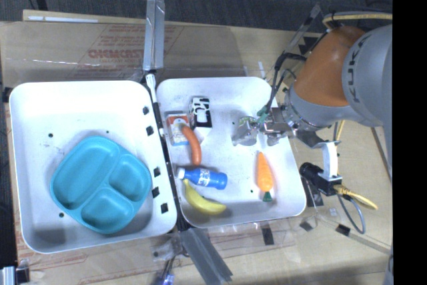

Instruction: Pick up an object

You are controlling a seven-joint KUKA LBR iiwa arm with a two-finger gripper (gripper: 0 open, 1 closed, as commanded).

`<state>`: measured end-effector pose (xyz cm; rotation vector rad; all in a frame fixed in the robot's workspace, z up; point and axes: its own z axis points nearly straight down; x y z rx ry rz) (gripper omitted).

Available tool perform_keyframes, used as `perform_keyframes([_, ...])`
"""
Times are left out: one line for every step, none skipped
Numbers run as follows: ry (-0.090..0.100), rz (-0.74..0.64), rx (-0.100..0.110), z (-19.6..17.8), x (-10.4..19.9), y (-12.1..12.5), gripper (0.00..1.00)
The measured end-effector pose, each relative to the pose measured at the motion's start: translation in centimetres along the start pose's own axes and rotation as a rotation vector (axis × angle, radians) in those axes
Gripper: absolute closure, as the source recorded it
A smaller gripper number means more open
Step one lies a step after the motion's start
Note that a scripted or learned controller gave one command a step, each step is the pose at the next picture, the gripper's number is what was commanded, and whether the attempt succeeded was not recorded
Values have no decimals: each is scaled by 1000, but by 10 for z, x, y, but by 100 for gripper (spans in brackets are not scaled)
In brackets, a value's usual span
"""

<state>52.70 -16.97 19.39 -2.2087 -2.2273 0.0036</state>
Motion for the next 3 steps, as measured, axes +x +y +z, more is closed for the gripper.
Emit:
perform_keyframes([-1,-89,-1,92,-36,59,0])
perform_keyframes([-1,-93,0,82,-36,59,100])
perform_keyframes([-2,-225,-4,-28,-17,80,100])
